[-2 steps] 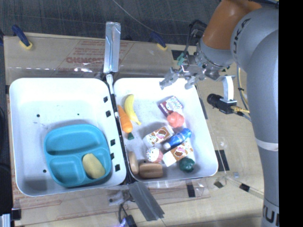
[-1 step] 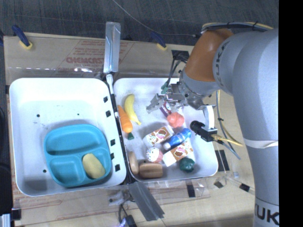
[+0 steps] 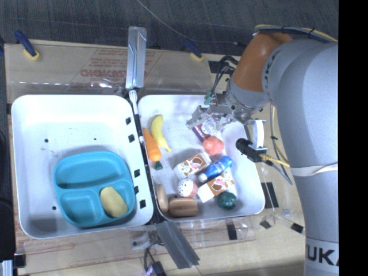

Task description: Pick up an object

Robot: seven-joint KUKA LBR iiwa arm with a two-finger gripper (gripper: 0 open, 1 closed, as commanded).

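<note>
The pincer [image 3: 208, 119], grip state unclear, hangs over the right bin's [image 3: 172, 105] back edge, just above a pink ball [image 3: 213, 145].

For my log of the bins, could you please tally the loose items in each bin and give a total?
Left bin: 2, a blue tray and a yellow potato.
Right bin: about 10, including a banana and a carrot; the pile makes this uncertain.
Total: about 12.

One fixed camera looks down at a slant on the table [image 3: 86, 59], taking in both bins [image 3: 34, 114] from moderate height; the arm [image 3: 299, 96] enters from the right.
</note>
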